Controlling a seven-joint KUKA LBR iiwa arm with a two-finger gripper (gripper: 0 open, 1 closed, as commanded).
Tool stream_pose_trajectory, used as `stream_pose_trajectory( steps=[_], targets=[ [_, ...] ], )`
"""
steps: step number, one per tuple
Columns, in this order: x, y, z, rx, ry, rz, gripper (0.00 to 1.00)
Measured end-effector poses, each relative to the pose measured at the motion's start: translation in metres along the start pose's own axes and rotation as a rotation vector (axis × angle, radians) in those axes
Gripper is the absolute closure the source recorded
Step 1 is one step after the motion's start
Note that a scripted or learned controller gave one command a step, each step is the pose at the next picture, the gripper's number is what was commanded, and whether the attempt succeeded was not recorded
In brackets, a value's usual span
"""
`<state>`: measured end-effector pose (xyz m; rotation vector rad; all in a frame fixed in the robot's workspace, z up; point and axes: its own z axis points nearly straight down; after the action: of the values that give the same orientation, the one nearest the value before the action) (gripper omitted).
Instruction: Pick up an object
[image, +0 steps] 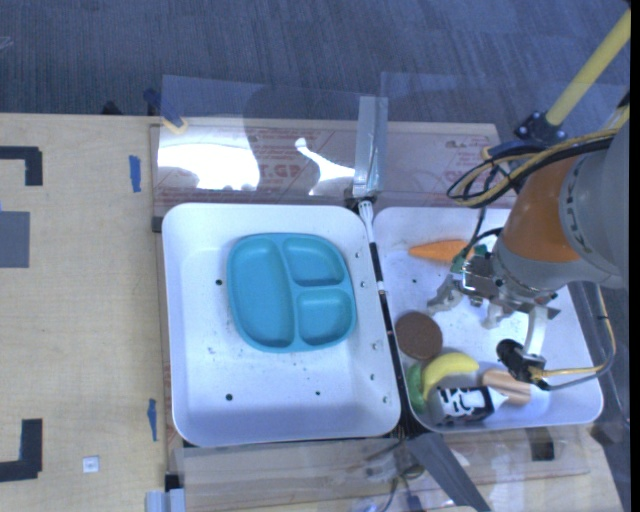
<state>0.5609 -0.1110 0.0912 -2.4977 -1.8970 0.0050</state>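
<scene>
Above the right bin (585, 395), the gripper (487, 297) hangs with splayed, released jaws gripping nothing; of the objects below them, the brown disc (419, 335) lies nearest, so descend squarely there, avoiding the cluttered banana (447, 368).

One fixed overhead view, slanting down on both bins (190, 330)

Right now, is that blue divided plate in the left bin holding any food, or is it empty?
Empty. The blue divided plate lies flat in the left bin, and all three compartments show bare blue.
</scene>
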Motion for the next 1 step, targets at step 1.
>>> stream_pose_trajectory(
  steps=[1],
  targets=[
    [-0.0018, 0.0, 0.0001, 0.0, -0.001, 0.002, 0.0]
  ],
)
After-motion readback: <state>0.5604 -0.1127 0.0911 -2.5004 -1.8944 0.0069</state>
